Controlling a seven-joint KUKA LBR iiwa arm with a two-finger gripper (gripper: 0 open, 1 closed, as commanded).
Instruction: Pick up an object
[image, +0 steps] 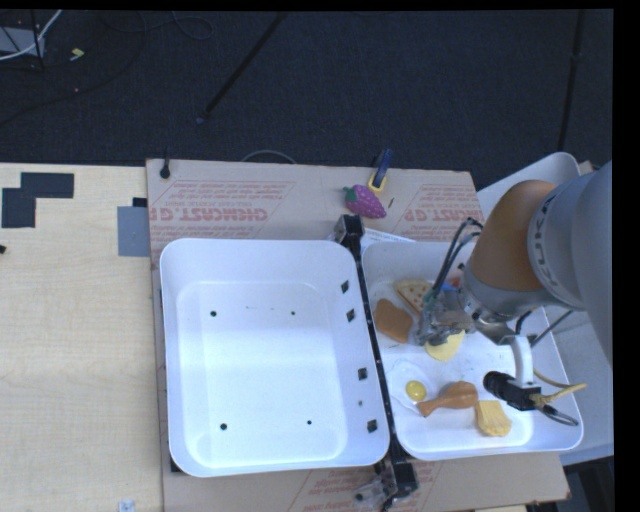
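Observation:
My gripper (436, 328) is low in the right bin (560, 350), near its middle. Right under and in front of it lies a pale yellow piece (447, 347), touching or nearly touching the gripper tip. A brown bread-like piece (392, 321) lies just to the left, and a tan cracker slice (412, 293) lies behind it. Toward the bin's front lie a fried egg (414, 389), a brown drumstick (450, 398) and a yellow cheese block (492, 419).
The left bin (175, 330) sits beside the right one, with black clips along the shared wall (362, 340). Behind the bins, purple grapes (366, 202) and a blue-and-yellow tool (380, 172) rest on the cardboard. The arm's grey body covers the right bin's far right corner.

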